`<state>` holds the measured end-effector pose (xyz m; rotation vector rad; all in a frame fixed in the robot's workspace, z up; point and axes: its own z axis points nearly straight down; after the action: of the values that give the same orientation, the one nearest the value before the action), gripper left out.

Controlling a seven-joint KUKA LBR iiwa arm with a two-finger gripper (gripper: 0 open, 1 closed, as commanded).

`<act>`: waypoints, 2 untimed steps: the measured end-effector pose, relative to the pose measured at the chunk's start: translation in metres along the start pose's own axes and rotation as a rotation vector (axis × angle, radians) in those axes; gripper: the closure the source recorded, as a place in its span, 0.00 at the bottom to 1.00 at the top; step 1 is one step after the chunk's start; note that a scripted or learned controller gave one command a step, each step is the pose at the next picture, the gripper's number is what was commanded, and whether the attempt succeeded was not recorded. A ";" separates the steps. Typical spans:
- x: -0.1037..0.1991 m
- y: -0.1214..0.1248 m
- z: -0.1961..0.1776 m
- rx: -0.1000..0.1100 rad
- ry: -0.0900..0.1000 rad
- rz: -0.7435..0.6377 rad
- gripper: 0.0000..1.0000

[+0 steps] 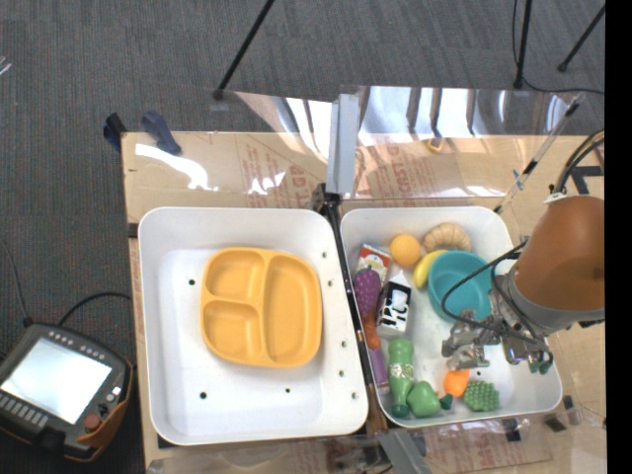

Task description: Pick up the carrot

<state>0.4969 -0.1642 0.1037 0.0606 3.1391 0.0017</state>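
Observation:
The carrot (455, 382) is a small orange piece near the front of the right bin (513, 233), beside a bumpy green piece (481, 395). My gripper (491, 347) hangs just above and slightly behind the carrot, its metal parts spread over the bin floor. The grey arm with its orange band (566, 254) reaches in from the right and covers the bin's right side. Nothing is visibly held.
The right bin also holds a teal bowl (462, 282), a banana (426, 269), an orange (405, 250), a bread roll (447, 235), purple grapes (366, 290), a black-and-white carton (396, 306), a green bottle (400, 365) and a green pear (425, 400). A yellow divided plate (262, 306) lies in the left bin (168, 265).

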 end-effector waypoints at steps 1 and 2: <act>0.000 0.000 0.000 0.000 0.000 -0.001 0.00; 0.009 0.027 0.007 0.011 -0.042 -0.100 0.00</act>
<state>0.4887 -0.1371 0.0971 -0.0947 3.0962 -0.0174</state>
